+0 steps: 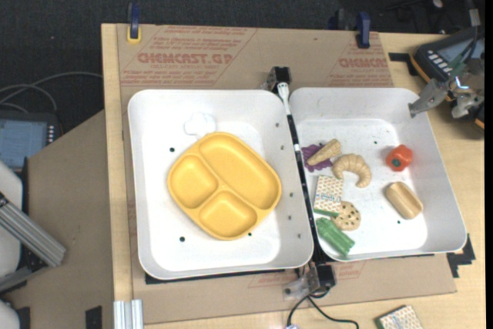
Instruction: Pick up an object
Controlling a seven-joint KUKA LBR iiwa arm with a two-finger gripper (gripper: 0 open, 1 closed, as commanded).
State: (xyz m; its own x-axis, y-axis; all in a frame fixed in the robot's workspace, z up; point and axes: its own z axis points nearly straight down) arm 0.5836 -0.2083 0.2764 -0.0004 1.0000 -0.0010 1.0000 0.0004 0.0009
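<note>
At the three o'clock edge of the bench, the gripper (453,92) is hovering just past the right bin's (431,243) two o'clock corner; how wide it is standing cannot be told. Inside that bin, a croissant (353,168) is lying near centre, a red tomato (399,158) is sitting at three o'clock and a cookie (347,216) at seven. A yellow divided plate (223,185) is resting in the left bin (150,166).
</note>
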